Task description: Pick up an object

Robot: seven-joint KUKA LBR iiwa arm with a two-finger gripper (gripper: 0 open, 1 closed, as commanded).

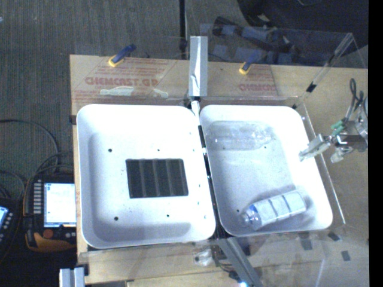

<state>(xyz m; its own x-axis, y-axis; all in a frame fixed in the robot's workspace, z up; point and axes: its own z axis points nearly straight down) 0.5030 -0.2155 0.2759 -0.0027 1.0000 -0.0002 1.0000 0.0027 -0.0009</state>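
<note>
two white bins sit side by side on the bench. one bottle (276,210) lies near the right bin's (311,160) front edge, another (242,137) near its back. nothing is lifted yet; all remains. gripper (335,141) outside the right rim, state unclear.

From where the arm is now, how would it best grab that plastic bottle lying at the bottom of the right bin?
Probably from straight above, closing across the middle of the bottle, at the labelled band. It lies on its side, cap toward the lower left, so its round body is narrowest across. Its far end sits close to the right bin wall, so the middle likely leaves the gripper more room.
</note>
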